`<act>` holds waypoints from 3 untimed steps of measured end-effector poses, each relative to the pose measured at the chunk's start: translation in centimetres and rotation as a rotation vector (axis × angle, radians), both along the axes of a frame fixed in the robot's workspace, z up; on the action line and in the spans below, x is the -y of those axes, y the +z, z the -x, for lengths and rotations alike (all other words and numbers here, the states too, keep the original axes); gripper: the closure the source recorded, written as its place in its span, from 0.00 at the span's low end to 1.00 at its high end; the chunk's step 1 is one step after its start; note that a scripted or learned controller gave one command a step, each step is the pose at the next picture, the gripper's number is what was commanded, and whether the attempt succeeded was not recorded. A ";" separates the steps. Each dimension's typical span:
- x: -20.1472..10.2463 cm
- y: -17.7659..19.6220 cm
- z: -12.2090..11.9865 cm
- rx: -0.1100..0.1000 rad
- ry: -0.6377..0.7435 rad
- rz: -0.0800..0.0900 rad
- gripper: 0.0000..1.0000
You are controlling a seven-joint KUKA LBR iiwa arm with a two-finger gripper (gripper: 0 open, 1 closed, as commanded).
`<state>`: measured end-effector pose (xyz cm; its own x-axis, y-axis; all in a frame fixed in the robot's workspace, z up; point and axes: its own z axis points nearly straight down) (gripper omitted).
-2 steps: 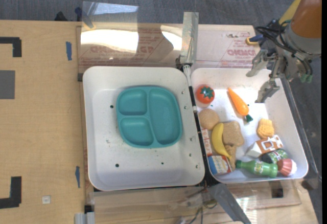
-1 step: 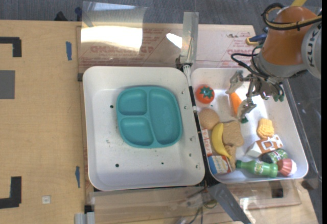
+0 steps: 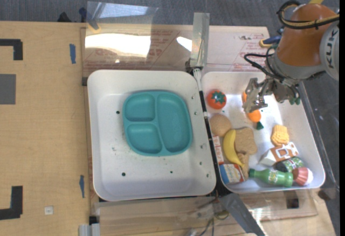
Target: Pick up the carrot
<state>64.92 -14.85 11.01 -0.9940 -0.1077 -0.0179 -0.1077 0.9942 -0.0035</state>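
Note:
The carrot point(image 3: 254, 116) is orange with a green top and lies at a slant in the right bin point(image 3: 314, 148), near its upper middle. My gripper point(image 3: 255, 101) comes down on the carrot's middle from the upper right. Orange shows on both sides of the metal fingers point(image 3: 252, 92), which are shut on the carrot. I cannot tell whether the carrot is off the bin floor.
A tomato point(image 3: 216, 99) sits left of the gripper. Below are a potato point(image 3: 219, 124), a banana point(image 3: 230, 147), bread point(image 3: 246, 141), a corn piece point(image 3: 280, 134), a green bottle point(image 3: 273, 177) and small cartons. The left bin point(image 3: 102, 165) holds a teal divided plate point(image 3: 158, 123).

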 end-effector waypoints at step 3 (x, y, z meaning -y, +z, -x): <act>7.5 28.0 8.4 0.000 -0.061 0.003 1.00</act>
